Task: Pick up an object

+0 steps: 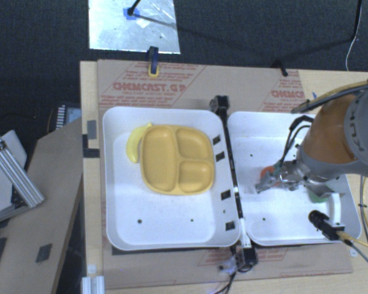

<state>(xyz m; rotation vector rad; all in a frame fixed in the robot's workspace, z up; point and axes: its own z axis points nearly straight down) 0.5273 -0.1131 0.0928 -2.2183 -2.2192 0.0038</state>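
Grey arm [331, 143] low over right bin [257, 225] (tool [271, 179] down)

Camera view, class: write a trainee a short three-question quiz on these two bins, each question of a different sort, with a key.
1. True or false: the yellow divided tray lies in the left bin.
2. How many compartments does that tray have? A two, B three, C five.
3. Fill in: the gripper is down over the ____ bin, beside a small orange object.

Key: 1 true. 2 B. 3 right; the right bin is where the arm reaches down.
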